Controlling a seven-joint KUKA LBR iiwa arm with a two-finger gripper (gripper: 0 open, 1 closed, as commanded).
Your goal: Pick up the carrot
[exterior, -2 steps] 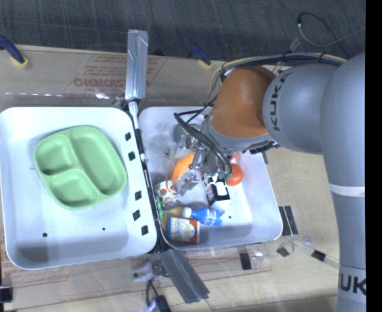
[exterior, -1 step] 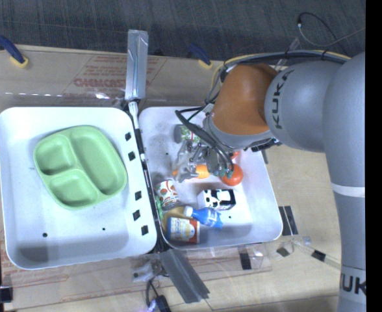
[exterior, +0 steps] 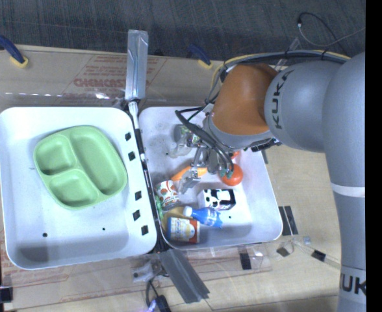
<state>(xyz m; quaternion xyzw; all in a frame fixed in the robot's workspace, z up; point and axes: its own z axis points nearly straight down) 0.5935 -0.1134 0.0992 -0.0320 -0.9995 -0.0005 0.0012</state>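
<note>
The carrot (exterior: 186, 173) is a small orange stick lying in the middle of the right bin (exterior: 259, 203), pointing left and slightly down. My gripper (exterior: 208, 166) hangs low over the bin, right at the carrot's right end, and its body covers that end. An orange-red round item (exterior: 234, 175) sits just right of the gripper. The grey arm with its orange band (exterior: 243, 99) comes in from the right and hides the bin's far right corner.
Near the right bin's front lie a small printed cup (exterior: 167, 191), a bottle with a blue cap (exterior: 205, 217), an amber jar (exterior: 182, 229) and a black-and-white toy (exterior: 218, 199). A pale object (exterior: 184, 135) lies at the back. The left bin (exterior: 22, 233) holds a green divided plate (exterior: 80, 166).
</note>
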